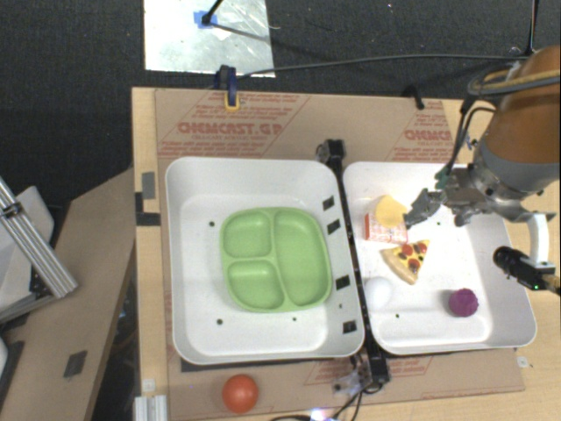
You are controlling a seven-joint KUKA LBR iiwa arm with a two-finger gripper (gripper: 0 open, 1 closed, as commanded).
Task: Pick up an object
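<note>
Me: gripper [424, 207] over right bin [438, 323], just beside yellow wedge [389, 209], pizza [406, 260] near | grip open or closed: cannot tell | risk: crowded pieces, I may nudge wedge aside and grasp nothing

Arm [524, 152]: rounded, bulky casing. A broad orange band [526, 86] sits on the upper part, with a smooth grey shell beneath it that ends in a paler rim. The wrist section is darker, a cluster of small grey and black metal parts. A thin black cable [462, 134] loops along the casing's side. Gripper [422, 209]: dark grey, angular, matte metal.
</note>
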